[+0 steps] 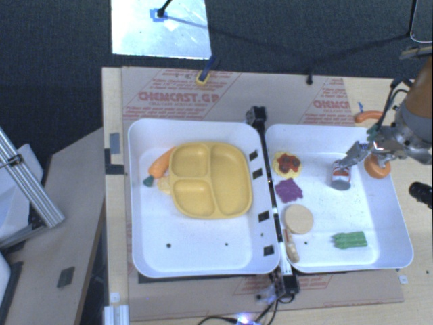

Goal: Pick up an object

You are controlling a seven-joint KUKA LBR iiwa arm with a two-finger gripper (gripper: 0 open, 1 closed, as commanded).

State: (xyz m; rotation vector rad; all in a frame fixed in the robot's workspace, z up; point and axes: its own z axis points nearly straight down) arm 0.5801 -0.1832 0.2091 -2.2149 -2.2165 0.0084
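Note:
My gripper (356,153) reaches in from the right and hangs over the upper right part of the right bin (385,212). Just below and left of it lies a small grey can with a red label (340,176), close to the gripper tip; I cannot tell whether they touch. An orange round piece (377,167) sits by the bin's right rim under the wrist. Also in the right bin are a yellow and red pizza slice (287,162), a purple grape bunch (289,190), a tan round cookie (298,219) and a green piece (349,240).
The left bin (145,249) holds a yellow divided plate (206,179) with a carrot (160,163) at its left edge. A small beige piece (291,246) lies by the wall between the bins. A shiny sheet (160,19) lies beyond the bench.

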